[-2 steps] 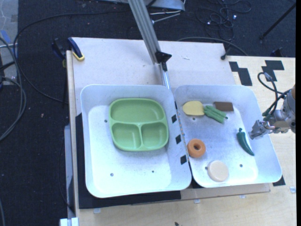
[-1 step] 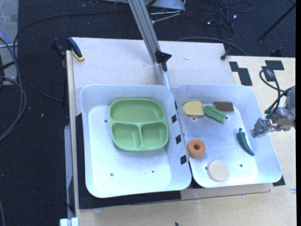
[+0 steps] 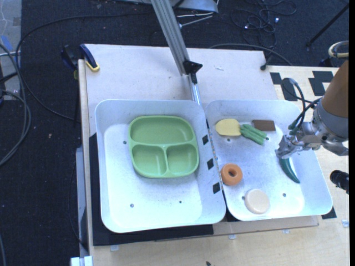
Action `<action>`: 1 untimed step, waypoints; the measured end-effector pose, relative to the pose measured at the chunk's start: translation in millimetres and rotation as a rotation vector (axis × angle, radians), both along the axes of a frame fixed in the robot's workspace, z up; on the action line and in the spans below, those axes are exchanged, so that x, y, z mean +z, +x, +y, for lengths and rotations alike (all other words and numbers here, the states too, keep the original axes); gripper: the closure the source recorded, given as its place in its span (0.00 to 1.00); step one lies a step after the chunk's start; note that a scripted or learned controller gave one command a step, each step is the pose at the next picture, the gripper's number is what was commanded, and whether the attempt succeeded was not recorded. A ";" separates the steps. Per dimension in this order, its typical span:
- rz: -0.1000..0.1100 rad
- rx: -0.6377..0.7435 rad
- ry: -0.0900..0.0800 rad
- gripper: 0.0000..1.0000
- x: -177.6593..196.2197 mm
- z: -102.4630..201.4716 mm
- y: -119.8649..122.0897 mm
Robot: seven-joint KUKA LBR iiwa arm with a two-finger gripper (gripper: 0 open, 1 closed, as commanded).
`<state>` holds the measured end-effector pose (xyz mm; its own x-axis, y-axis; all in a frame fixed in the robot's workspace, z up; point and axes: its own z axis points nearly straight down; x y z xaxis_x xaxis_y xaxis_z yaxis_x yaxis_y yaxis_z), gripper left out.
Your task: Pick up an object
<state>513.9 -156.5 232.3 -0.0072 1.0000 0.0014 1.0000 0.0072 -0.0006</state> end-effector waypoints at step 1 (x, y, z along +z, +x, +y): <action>-0.004 0.001 0.000 1.00 6.0 49.5 33.2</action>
<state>547.1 -107.0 238.3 -0.0083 1.0000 0.0012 1.0000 0.0083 0.0035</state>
